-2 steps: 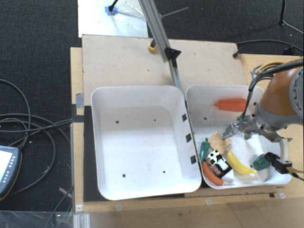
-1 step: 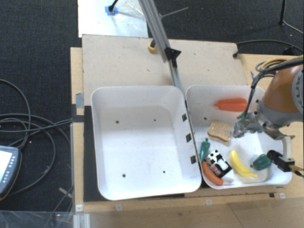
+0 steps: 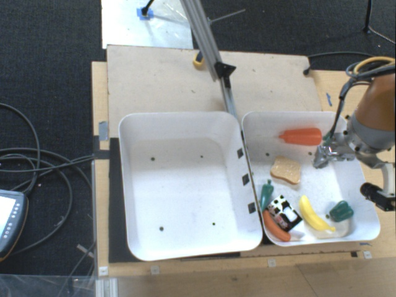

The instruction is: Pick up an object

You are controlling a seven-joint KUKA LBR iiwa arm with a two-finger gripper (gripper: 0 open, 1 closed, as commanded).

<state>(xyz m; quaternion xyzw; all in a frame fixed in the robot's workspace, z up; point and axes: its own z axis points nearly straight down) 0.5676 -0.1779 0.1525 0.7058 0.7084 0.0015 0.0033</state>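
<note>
orange carrot [image 3: 301, 136], yellow banana [image 3: 314, 214], tan bread slice [image 3: 286, 171], white bins [image 3: 185, 124]

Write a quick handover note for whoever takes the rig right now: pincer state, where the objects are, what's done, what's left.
Pincer: over the right bin, near its far right side; open or shut can't be judged, nothing seen in it.
Objects, all in the right bin: carrot at the far end, bread slice mid-bin, banana, dark green piece and a small cluster along the near edge.
Done: no pick visible.
Left: grasp and lift one object.
</note>
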